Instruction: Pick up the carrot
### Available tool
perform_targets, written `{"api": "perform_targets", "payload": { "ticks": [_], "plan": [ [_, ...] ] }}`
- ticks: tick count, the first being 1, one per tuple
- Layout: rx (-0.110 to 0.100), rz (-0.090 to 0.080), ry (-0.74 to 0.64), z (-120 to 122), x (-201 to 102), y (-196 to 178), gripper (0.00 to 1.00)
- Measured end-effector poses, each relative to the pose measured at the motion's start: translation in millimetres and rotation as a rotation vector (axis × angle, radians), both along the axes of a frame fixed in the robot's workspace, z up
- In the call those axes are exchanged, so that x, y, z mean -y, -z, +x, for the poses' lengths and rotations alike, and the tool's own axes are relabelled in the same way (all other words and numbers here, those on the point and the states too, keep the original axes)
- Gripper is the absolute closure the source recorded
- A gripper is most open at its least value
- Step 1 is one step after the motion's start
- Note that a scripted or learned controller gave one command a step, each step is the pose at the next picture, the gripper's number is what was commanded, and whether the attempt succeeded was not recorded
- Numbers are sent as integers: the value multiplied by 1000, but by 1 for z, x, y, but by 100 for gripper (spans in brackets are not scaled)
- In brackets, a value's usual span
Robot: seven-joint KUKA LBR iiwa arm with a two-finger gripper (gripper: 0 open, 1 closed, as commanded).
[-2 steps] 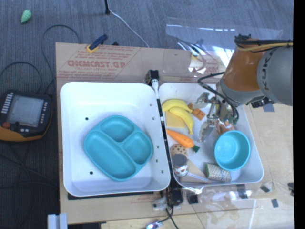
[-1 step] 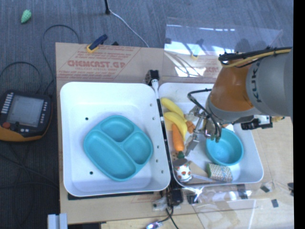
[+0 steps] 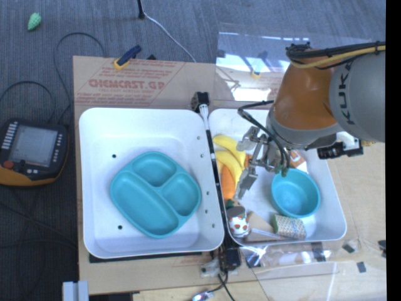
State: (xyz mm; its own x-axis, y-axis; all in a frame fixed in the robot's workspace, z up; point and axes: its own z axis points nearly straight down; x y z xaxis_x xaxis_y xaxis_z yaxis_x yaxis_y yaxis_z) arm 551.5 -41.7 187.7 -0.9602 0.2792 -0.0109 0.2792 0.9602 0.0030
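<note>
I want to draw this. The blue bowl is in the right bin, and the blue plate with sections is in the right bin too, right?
Not quite. The blue bowl is in the right bin, but the blue plate with sections lies in the left bin. The camera view shows it.

Dark grey carpet floor point(image 3: 75, 11)

Carrot point(image 3: 229, 182) hemmed between bananas point(image 3: 229, 157) and bin wall point(image 3: 215, 168)
</note>
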Motion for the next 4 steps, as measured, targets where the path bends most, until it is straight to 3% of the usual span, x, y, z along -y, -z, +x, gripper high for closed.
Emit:
{"api": "perform_targets", "payload": {
  "ticks": [2,3,4],
  "plan": [
    [-9,0,30,11,-16,4,0],
    [1,7,259,19,59,95,0],
    [-9,4,425,98,95,98,0]
  ]
}}
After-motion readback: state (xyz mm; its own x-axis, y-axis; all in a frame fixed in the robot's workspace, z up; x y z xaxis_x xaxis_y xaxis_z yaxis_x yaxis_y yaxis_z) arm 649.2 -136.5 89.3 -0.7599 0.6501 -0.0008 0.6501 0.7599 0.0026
